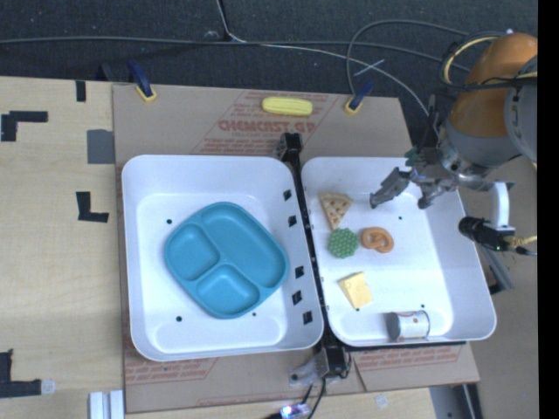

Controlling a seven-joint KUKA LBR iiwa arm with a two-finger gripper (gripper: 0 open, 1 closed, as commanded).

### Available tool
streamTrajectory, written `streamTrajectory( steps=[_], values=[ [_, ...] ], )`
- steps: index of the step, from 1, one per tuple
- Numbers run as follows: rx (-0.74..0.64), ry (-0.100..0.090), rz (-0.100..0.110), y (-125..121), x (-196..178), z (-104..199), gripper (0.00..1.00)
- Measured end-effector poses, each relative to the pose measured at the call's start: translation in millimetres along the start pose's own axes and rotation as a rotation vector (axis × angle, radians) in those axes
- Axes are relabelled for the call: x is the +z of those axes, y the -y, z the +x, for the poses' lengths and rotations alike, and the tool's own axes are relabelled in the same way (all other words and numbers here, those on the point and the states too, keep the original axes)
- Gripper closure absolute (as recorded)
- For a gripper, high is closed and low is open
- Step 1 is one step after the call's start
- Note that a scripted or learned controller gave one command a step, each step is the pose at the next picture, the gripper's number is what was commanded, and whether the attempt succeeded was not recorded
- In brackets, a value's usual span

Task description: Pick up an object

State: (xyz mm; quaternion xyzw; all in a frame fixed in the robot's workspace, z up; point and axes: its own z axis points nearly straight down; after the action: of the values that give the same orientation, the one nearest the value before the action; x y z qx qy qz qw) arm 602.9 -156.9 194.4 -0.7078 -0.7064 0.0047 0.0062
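In the right bin: five small things lie on the white floor, with the gripper above the bin's upper right part.
Right bin [467, 304]: shallow, white, beside the left bin and divided from it by a dark central strip.
Gripper [403, 192]: two dark fingers splayed apart, one reaching left and down, the other shorter toward the right; nothing between them.
Waffle wedge [335, 209]: tan triangle in the upper left of the right bin, broad edge up, tip pointing down; left of the gripper and apart from it.
Green ball [343, 243]: knobbly and round, just below the wedge's tip.
Pretzel [377, 240]: brown, curled, just beside the green ball on its right; below the gripper's left finger, not touching it.
Yellow block [355, 290]: cheese-like wedge, long axis running from upper left to lower right, below the ball; well apart from the fingers.
Can [408, 325]: small cylinder on its side near the bin's front wall, long axis left to right, dark end to the left; farthest from the gripper.
Left bin [140, 234]: holds a blue divided plate [225, 258], tilted so its corners point diagonally.
Behind the bins: a yellow banana-shaped thing [286, 106] lies lengthwise left to right on the cardboard [192, 120].
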Motion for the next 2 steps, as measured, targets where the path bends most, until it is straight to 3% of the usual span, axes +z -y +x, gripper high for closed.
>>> streamTrajectory(
  steps=[1,2],
  values=[
    [-0.004,0.002,-0.014,-3,-8,0,0.0],
    [-0.003,0.002,-0.009,3,47,9,0.0]
  ],
)
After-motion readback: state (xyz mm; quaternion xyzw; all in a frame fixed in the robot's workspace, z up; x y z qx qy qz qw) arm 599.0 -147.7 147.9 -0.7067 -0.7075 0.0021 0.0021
